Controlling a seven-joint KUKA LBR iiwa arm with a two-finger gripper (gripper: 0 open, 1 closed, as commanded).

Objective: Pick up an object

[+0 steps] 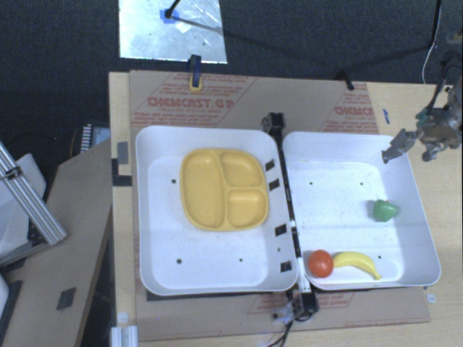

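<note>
In the right bin [340, 186] lie three small items. A green object [384, 210] rests near the right wall. At the front edge a yellow banana [357, 262] lies beside a red-orange round fruit [320, 263]. My gripper [412, 149] hangs over the bin's far right corner, above and beyond the green object. Its two fingers are spread apart, and nothing sits between them.
The left bin [163, 223] holds a yellow divided plate [223, 189]. A black clip rail [283, 194] runs between the two bins. Both bins sit on a cardboard sheet [239, 100]. Aluminium framing [29, 201] stands at the left.
</note>
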